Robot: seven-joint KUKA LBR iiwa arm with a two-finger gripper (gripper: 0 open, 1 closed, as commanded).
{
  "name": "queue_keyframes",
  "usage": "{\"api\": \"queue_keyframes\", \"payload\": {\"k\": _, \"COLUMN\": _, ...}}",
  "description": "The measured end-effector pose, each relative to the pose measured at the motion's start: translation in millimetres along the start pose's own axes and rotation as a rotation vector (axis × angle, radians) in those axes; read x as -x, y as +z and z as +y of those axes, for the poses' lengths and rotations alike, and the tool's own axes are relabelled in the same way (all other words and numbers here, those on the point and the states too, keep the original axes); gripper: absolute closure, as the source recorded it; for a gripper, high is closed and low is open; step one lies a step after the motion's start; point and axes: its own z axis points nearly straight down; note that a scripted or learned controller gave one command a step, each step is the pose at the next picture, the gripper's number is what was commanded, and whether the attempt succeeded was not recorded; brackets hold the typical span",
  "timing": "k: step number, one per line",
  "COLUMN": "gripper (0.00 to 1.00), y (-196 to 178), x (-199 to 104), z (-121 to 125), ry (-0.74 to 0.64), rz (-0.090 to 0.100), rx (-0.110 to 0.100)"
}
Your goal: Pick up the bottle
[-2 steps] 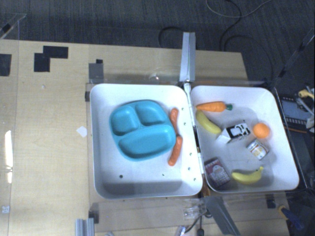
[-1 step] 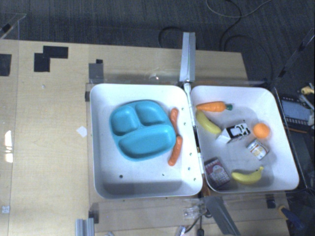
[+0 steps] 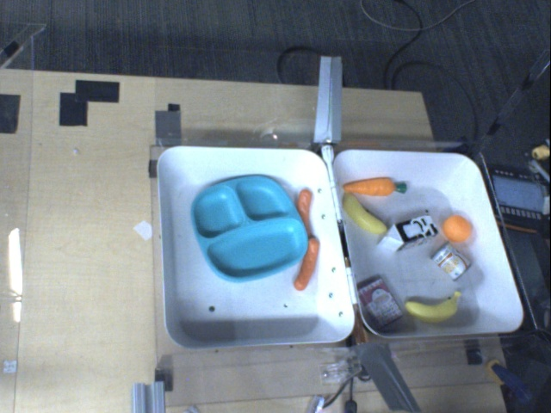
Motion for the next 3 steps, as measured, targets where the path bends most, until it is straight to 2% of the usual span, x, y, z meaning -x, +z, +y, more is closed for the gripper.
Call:
{"api": "queue_keyframes", "payload": {"k": 1, "gripper": 1.0, "y": 102.5, "x": -4.9, "z": -44.0, "ry": -0.118, "rz": -0.009, "rx": -0.007}}
{"api": "queue_keyframes", "payload": {"k": 2, "gripper": 1.0, "y": 211.6, "x": -2.5, "z": 25.3, "ry": -0.028, "rz": -0.01, "rx": -0.008}}
{"api": "queue_keyframes", "payload": {"k": 3, "gripper": 1.0, "y": 155.7, "x": 10.5, "z": 23.0, "ry": 0.016, "rz": -0.007, "rx": -0.006}}
